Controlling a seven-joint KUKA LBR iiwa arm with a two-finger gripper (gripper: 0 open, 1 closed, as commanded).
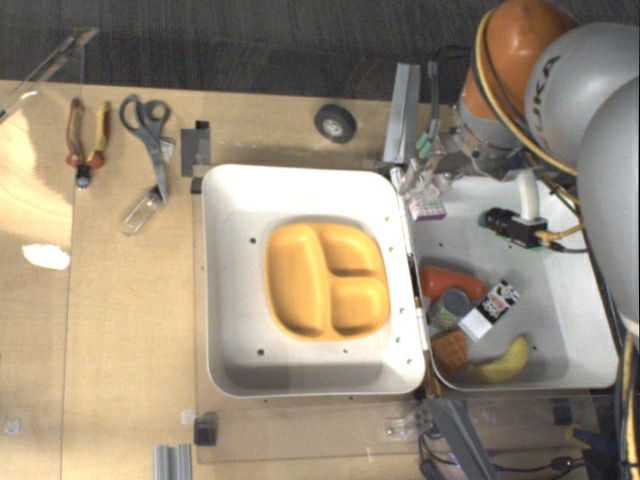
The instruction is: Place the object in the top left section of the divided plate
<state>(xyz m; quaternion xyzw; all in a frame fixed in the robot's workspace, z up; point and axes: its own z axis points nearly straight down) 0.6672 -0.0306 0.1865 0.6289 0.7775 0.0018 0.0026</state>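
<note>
My arm (570,78) looms over the right bin's top corner, and nothing has reached the plate yet.

In the left bin (232,298) the yellow divided plate (300,280) sits bare in all sections. My gripper (428,190) hangs at the right bin (575,318) near its top left corner; I cannot tell whether it is open or closed. The object to move is probably among the red piece (445,279), checkered block (498,300) and banana (503,361) there. Next I need a firm pick, then a carry left.
</note>
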